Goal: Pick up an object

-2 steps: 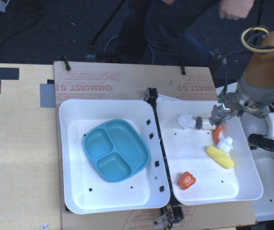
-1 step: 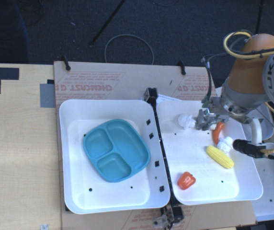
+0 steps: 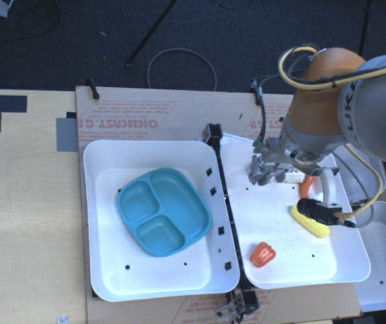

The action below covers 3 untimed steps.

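Item: grey two-finger gripper (image 3: 264, 171) poised over upper part of right shallow white bin (image 3: 274, 275); whether released or clenched, cannot tell.
Candidates in that bin: red-orange pepper-shaped toy (image 3: 262, 254) near front; yellow corn-like piece (image 3: 310, 220) toward right. Advice: centre squarely above one, descend vertically, clear of bin wall.

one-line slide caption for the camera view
KUKA arm's gripper low over the right bin, near a yellow corn cob and red pepper; blue divided plate in left bin.
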{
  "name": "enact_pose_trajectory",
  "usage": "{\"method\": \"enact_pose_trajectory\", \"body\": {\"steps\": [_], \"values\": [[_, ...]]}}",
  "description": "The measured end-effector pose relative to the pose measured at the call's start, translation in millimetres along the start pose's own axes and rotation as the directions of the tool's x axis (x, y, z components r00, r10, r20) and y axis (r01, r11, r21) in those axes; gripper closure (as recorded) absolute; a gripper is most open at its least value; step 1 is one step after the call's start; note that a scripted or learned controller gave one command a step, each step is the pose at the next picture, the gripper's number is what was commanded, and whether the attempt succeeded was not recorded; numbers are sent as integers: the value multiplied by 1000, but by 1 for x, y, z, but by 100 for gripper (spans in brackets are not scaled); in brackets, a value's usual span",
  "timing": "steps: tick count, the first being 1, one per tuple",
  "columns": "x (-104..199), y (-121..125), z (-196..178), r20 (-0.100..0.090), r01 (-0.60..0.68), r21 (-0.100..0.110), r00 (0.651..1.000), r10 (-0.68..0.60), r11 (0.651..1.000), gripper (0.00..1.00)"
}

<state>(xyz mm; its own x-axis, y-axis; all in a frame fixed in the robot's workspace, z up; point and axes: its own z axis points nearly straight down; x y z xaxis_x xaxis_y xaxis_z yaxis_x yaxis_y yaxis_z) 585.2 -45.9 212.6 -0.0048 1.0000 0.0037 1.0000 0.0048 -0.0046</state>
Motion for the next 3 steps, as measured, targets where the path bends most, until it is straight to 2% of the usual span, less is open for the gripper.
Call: {"method": "enact_pose_trajectory", "body": {"steps": [3], "values": [[147,-19,9,2,-1,-1,1000,1,1000,100]]}}
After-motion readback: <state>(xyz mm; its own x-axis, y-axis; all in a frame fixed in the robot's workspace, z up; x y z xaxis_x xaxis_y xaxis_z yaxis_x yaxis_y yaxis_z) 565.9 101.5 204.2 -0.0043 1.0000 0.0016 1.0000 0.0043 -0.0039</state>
